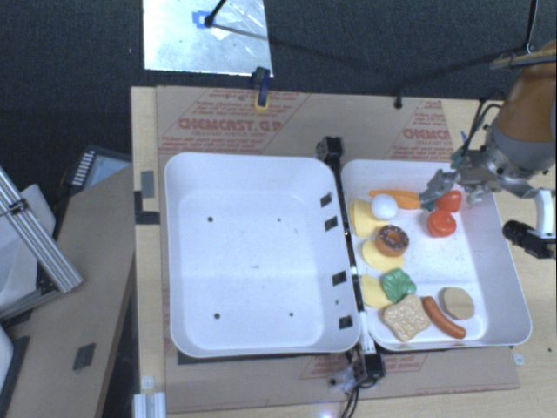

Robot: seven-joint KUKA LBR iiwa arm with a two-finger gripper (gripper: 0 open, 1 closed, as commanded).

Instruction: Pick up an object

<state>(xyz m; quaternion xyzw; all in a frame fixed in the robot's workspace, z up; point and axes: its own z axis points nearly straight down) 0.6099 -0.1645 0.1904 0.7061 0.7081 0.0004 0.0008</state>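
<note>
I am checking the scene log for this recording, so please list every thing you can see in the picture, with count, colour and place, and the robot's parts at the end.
left bin: 1, white, left half of bench
right bin: 1, white, right half of bench
egg: 1, white, top of right bin
carrot: 1, orange, beside egg
tomato pieces: 2, red, upper right of right bin
doughnut: 1, brown, middle of right bin
yellow pieces: 3, yellow, left side of right bin
leafy piece: 1, green, lower middle
cracker: 1, tan, bottom edge
sausage: 1, red-brown, bottom edge
bun: 1, beige, bottom right
gripper: 1, grey, over top of right bin
arm: 1, grey with orange band, from right
</note>
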